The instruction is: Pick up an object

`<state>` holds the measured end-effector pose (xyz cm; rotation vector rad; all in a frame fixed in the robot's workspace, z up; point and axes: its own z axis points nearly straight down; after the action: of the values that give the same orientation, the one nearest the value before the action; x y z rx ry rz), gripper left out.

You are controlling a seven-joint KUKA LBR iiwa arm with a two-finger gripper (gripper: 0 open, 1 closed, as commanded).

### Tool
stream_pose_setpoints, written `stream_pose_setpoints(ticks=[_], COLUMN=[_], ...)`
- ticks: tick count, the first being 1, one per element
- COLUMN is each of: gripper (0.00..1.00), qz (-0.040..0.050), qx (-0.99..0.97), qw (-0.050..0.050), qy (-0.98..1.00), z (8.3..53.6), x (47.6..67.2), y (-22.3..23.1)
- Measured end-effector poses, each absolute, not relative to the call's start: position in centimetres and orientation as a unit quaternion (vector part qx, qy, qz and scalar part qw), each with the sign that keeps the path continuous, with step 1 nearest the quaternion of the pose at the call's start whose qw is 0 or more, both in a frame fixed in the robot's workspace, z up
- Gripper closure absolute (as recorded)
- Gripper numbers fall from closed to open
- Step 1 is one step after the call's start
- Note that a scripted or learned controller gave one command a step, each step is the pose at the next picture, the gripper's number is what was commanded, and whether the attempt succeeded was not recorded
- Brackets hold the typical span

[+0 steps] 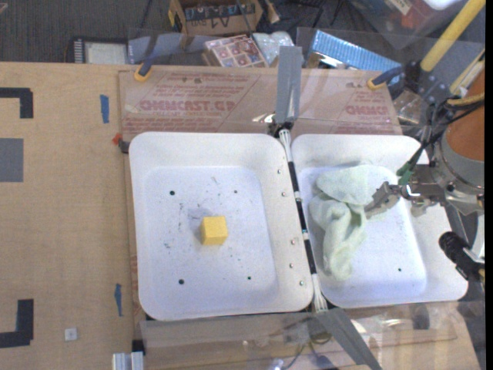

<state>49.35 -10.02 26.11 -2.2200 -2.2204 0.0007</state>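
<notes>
Jaws' state can't be told; gripper (380,200) sits low over the right bin (439,284), tip at the 3 o'clock edge of a crumpled pale green cloth (341,216). Contact w/ cloth unclear. Arm (462,156) enters from 3 o'clock. Cloth lies in that bin's left half. Left bin (154,284) holds a small yellow block (215,230) near centre, well apart from gripper.

Two white bins (146,230) side by side on a wooden bench (62,206), grey divider post (288,83) between them, clutter behind: printed box (234,51), blue packet (347,52).
</notes>
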Motion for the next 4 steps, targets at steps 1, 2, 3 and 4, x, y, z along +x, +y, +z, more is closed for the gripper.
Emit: stream_pose_setpoints(ticks=[1, 2, 3, 4], gripper=[0.0, 0.0, 1.0, 1.0], qz=[0.0, -0.0019, -0.0032, -0.0005], qx=[-0.561, -0.4, -0.4, -0.525], qw=[0.001, -0.004, -0.008, -0.002], qy=[-0.828, -0.917, -0.916, -0.851], z=[20.5, 9.0, 10.1, 18.5], x=[53.3, 55.7, 55.9, 63.2], y=[-9.1, -10.6, -10.6, -8.4])
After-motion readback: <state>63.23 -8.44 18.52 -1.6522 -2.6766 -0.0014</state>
